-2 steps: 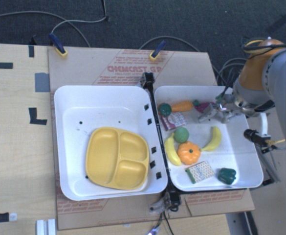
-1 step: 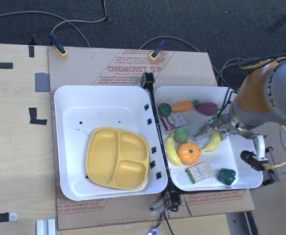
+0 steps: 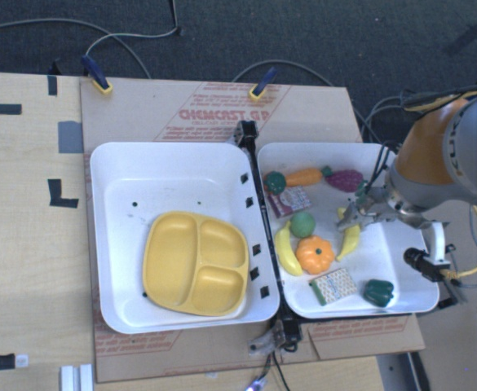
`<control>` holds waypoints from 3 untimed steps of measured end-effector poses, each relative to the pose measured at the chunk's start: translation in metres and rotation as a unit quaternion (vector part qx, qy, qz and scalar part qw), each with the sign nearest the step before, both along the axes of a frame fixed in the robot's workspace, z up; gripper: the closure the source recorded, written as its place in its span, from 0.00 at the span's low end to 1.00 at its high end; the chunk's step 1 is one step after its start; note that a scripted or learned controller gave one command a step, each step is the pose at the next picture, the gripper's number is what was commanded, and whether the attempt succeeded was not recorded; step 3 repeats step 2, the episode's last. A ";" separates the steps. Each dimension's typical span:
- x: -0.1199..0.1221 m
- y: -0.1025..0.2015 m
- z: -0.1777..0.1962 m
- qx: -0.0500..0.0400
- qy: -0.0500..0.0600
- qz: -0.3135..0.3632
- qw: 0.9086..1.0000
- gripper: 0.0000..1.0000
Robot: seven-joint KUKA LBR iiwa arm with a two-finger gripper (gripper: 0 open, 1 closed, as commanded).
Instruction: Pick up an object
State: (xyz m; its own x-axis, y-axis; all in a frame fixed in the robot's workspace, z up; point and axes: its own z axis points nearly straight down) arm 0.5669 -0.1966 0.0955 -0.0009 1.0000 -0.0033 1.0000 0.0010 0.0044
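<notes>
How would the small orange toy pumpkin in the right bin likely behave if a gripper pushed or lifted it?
The small orange toy pumpkin looks rounded, so it may roll. Its glossy plastic-looking surface might slip. The yellow banana touching it would probably shift.

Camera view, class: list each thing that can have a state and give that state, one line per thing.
yellow divided tray: lying flat in the left bin, compartments bare
left bin: holds the tray
right bin: holds toy foods
orange pumpkin: upright, stem up
banana: lying beside the pumpkin
small yellow piece: lying just under the end effector
</notes>
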 end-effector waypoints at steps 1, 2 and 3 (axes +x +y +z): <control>0.056 0.061 -0.010 0.002 0.001 0.001 1.000 1.00; 0.027 0.126 0.102 0.002 0.003 0.001 1.000 1.00; 0.027 0.126 0.102 0.002 0.003 0.001 1.000 1.00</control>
